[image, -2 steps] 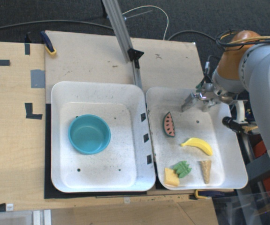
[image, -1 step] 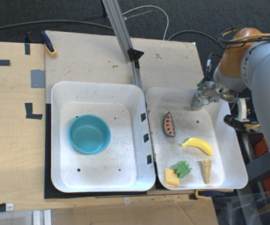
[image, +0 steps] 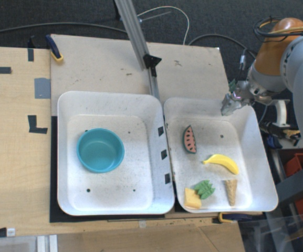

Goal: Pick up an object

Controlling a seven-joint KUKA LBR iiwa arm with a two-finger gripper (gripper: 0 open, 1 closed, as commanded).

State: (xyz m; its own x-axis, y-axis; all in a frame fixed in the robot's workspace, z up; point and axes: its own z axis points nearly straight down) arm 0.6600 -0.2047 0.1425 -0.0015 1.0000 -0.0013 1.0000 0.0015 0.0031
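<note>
The gripper hangs over the far right corner of the right bin, its grey metal tip just above the rim; nothing sits between its fingers, and whether they stand wide or narrow cannot be told from this slant. Behind it rises the arm, smooth grey with a glossy orange band. Nearest the gripper, down and to its left on the bin floor, lies a watermelon slice: a flat half-moon, red with dark seeds and a thin green rind along its curved edge. Further toward the near edge, almost straight below the gripper, lies a banana, bright yellow, smooth and curved, lying crosswise. Beyond it, near the bin's front wall, stand three small pieces close together: a leafy green lump with a bumpy surface, a yellow block touching it at the front left, and a tan ice cream cone with a ribbed look, pointing to the front. The bin is shallow white plastic with rounded corners and a speckled, scuffed floor. Well to the gripper's left, the left bin of the same make holds a round teal bowl, smooth and upright. Both bins rest on a pale wooden bench.
</note>
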